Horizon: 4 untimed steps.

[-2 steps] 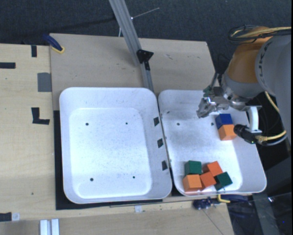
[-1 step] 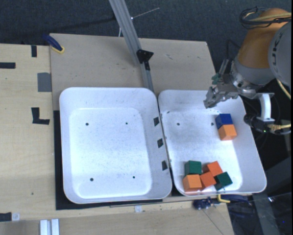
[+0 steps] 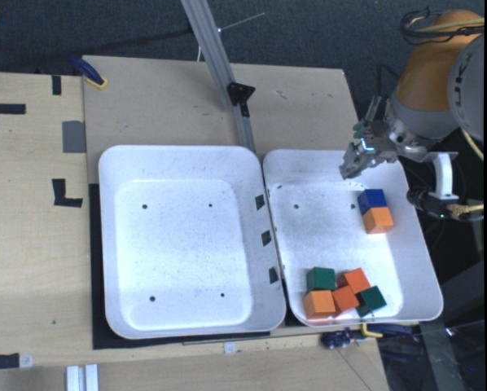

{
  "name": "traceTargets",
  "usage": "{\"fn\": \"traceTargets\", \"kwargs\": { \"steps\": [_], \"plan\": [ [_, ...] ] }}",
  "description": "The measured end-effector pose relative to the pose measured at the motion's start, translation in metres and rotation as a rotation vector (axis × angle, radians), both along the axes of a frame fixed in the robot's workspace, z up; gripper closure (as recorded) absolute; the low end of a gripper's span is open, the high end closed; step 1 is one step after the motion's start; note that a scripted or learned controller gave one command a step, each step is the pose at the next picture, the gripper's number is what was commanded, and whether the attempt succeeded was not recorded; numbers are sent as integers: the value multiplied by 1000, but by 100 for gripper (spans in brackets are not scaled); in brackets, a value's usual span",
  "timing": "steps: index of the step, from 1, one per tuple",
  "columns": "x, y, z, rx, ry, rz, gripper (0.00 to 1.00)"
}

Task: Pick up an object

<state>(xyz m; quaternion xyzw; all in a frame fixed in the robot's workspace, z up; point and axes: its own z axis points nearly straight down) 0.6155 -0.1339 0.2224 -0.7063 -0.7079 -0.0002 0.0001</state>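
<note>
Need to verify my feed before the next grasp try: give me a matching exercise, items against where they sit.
Items:
1. small blue cube
2. cluster of green and orange cubes
3. two-finger gripper
4. left white bin

Places:
A. near edge of the right white bin
B. above the right bin's far edge
C. touching an orange cube, right bin's right side
D. beside the right bin

Pairs: 1-C, 2-A, 3-B, 4-D

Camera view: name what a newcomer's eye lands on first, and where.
First the grey arm with its orange band at upper right, its gripper over the right bin's far edge. Then the blocks in the right bin: a blue block touching an orange block, and a green-and-orange cluster at the near edge.
</note>
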Motion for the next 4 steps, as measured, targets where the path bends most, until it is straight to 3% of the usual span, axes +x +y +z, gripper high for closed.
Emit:
{"fn": "traceTargets", "kwargs": {
  "steps": [2,4],
  "plan": [
    [-40,95,20,1,1,4,100],
    [-90,193,1,1,5,5,100]
  ]
}}
